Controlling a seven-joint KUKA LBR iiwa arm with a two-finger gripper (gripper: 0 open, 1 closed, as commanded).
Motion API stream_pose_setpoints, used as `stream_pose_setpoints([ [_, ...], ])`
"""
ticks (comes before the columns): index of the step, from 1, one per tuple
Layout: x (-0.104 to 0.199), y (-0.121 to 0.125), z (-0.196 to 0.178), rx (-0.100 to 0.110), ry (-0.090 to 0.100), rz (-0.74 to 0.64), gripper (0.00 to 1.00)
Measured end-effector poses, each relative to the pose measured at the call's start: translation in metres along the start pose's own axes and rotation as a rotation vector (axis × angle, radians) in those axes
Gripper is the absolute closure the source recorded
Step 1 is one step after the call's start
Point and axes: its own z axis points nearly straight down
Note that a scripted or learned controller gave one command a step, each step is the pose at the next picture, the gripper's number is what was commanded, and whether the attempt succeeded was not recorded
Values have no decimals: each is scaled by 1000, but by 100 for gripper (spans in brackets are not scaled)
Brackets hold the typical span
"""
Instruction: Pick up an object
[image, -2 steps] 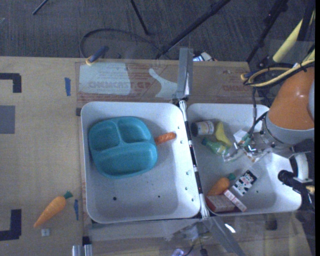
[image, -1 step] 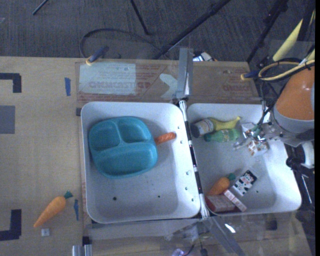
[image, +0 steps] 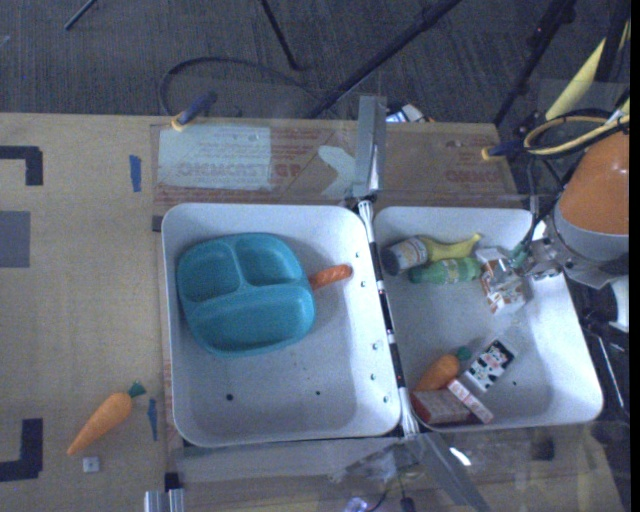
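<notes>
The right bin (image: 570, 350) holds a yellow banana (image: 452, 245), a green bottle (image: 447, 270) and a grey can (image: 400, 255) along its far side. A small red-and-white carton (image: 500, 288) lies at the far right. My gripper (image: 522, 262) hangs just above and right of that carton, below the orange-banded wrist (image: 597, 195). Whether it touches the carton is unclear. Near the bin's front lie a small carrot (image: 440, 372), a black-and-white box (image: 490, 365) and a red box (image: 443, 405).
The left bin (image: 300, 400) holds a teal divided plate (image: 245, 292) with an orange carrot (image: 330, 275) at its right rim. Another carrot (image: 100, 422) lies on the bench at the front left. A metal divider (image: 380, 300) separates the bins.
</notes>
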Motion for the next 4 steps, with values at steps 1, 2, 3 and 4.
stream_pose_setpoints([
  [1,106,18,-90,46,22,264,100],
  [2,106,19,-101,44,20,261,100],
  [3,106,21,-111,42,19,260,100],
  [4,32,-31,-72,48,21,283,100],
])
